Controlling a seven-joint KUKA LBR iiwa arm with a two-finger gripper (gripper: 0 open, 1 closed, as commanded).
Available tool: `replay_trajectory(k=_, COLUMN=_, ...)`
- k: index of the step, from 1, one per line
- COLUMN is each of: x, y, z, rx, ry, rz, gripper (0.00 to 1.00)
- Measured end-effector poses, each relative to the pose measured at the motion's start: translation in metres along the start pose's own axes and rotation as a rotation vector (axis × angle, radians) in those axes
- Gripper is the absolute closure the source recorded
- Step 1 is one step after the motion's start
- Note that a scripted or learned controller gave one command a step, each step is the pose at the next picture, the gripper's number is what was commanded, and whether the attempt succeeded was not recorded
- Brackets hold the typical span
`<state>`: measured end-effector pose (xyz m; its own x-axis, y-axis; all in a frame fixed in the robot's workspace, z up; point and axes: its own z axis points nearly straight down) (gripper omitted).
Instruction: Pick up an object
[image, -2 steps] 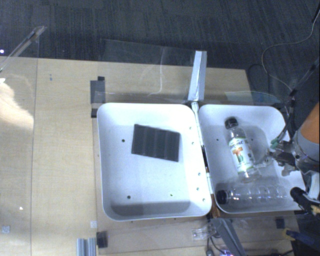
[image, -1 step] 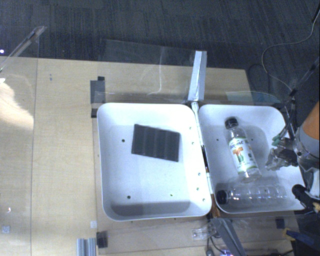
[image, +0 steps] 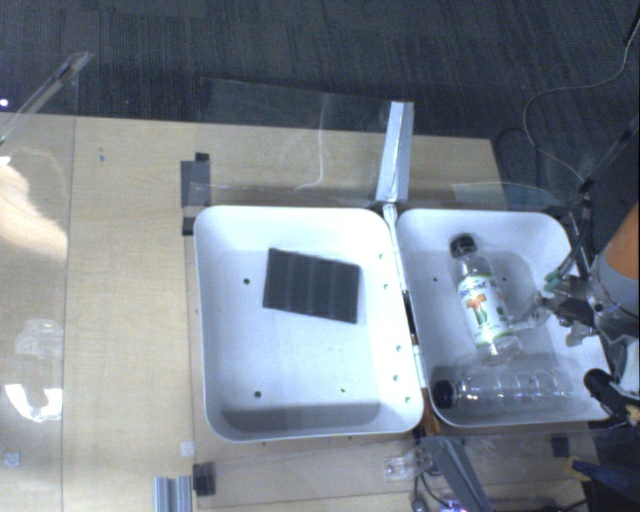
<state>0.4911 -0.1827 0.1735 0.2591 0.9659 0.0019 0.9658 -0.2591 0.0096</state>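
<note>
At the right bin's (image: 530, 222) edge, the arm (image: 622, 262) hangs beside two bottles (image: 478, 297).

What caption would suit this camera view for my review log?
Arm's tool at the right bin's right edge beside two clear bottles; a dark flat pad lies in the left bin.

- A dark grey ribbed flat pad (image: 311, 285) lies flat in the left bin (image: 215, 330), toward its far half, slightly askew.
- A clear bottle with a black cap and an orange-green label (image: 478, 297) lies on its side in the right bin (image: 530, 228), cap pointing away.
- A second clear, ridged bottle with a black cap (image: 505, 388) lies along that bin's near wall, cap pointing left.
</note>
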Motion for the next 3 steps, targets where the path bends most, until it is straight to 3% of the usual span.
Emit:
replay_trajectory(k=1, x=0.062, y=0.029, z=0.085, rx=-0.003, ry=0.001, rz=-0.162, gripper=0.00)
replay_trajectory(k=2, x=0.063, y=0.030, z=0.074, rx=-0.004, ry=0.002, rz=-0.162, gripper=1.00)
replay_trajectory(k=3, x=0.083, y=0.016, z=0.019, rx=0.004, ry=0.000, rz=-0.274, gripper=1.00)
